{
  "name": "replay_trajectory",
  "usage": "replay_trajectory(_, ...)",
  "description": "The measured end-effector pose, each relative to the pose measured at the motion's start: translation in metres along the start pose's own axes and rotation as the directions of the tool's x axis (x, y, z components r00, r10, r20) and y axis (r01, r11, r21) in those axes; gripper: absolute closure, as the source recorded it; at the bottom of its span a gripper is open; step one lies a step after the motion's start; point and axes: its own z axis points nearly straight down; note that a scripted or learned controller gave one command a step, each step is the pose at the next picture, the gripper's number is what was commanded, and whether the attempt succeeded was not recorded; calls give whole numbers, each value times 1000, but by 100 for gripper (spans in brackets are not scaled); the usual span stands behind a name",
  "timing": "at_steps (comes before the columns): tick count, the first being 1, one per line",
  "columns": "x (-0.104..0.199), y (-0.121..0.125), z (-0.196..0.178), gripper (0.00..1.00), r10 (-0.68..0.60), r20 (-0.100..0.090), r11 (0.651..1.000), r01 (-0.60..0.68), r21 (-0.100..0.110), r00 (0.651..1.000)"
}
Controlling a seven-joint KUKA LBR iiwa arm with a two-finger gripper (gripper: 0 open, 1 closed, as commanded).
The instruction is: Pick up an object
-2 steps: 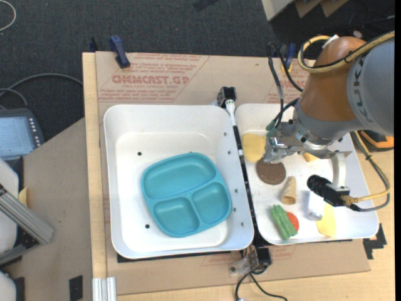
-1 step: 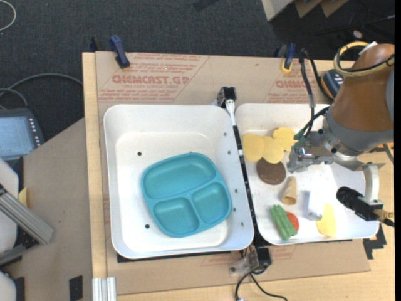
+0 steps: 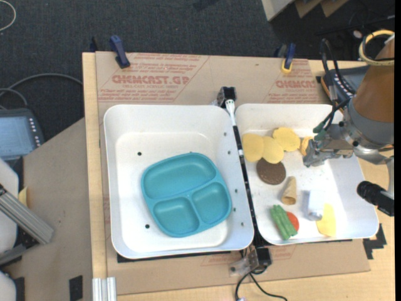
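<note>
The gripper (image 3: 311, 157) sits low inside the right bin (image 3: 351, 227), at roughly 2 o'clock from the bin's centre; whether it is open or closed cannot be determined, and no object is visibly held. It is positioned just beside the yellow pieces (image 3: 270, 145) at its 9 o'clock, probably to attempt a grasp there. The remaining candidates lie apart from it: a brown disc (image 3: 272, 172) at 8 o'clock, a cone (image 3: 289, 191), a grey piece (image 3: 307, 204), a green vegetable (image 3: 281, 222) and a yellow item (image 3: 326, 221) toward 6 o'clock. The left bin (image 3: 122, 137) holds a teal divided tray (image 3: 186, 194), likely a deposit area.
</note>
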Motion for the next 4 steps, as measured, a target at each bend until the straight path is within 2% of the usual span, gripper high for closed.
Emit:
replay_trajectory(1,1,0,2,0,-2,-2,1000,2,4,1000)
replay_trajectory(2,1,-23,128,0,-1,-5,1000,1,21,1000)
replay_trajectory(3,1,-18,111,100,-1,-2,1000,1,3,1000)
replay_trajectory(4,52,3,58,100,-9,-4,1000,9,-1,1000)
